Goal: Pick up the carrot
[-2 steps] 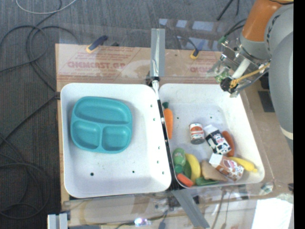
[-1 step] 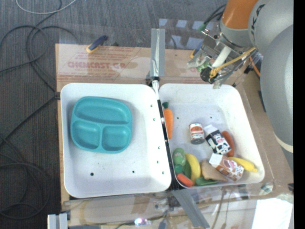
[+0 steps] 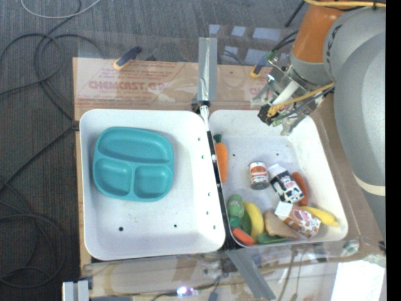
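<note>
Where bins meet, carrot (image 3: 221, 160) unobstructed

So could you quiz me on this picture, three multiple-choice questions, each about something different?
1. Where does the carrot lie?
A. On the teal tray
B. Along the right bin's left wall
C. On the floor

2. What colour is the divided tray?
A. Teal
B. Red
C. Black

3. Where is the end effector?
A. Touching the carrot
B. Above the right bin's far edge, apart from the carrot
C. Over the left bin

Answers: 1 B, it lies against that wall; 2 A, plainly teal; 3 B, a bare stretch of bin separates them.
</note>
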You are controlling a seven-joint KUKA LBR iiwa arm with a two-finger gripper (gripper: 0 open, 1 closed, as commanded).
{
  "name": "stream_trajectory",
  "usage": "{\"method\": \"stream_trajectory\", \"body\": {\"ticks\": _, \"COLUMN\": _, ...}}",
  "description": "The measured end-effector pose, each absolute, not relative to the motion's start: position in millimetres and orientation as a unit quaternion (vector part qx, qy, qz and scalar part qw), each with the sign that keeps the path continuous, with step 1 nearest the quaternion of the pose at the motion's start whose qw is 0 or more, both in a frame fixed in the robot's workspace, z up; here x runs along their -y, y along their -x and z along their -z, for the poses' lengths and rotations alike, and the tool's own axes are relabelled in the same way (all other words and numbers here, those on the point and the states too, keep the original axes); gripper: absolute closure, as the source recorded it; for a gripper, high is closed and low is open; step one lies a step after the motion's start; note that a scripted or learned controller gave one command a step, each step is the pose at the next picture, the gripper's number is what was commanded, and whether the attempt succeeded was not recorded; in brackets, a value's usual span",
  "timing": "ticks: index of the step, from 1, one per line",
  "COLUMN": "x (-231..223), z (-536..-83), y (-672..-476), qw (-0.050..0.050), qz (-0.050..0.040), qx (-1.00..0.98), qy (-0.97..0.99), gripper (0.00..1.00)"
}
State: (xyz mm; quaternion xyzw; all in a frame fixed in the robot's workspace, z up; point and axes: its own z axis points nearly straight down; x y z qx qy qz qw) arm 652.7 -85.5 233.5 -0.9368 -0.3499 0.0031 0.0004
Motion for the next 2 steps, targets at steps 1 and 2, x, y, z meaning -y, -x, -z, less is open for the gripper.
{"method": "stream_trajectory", "body": {"ticks": 1, "x": 125, "z": -217, "y": -650.3, "qw": -0.001, "qz": -0.0037, "qx": 0.342, "qy": 0.94, "gripper": 1.0}}
{"method": "stream_trajectory", "body": {"ticks": 2, "x": 155, "z": -239, "y": -639.8, "qw": 0.001, "qz": -0.002, "qx": 0.307, "qy": 0.952, "gripper": 1.0}}
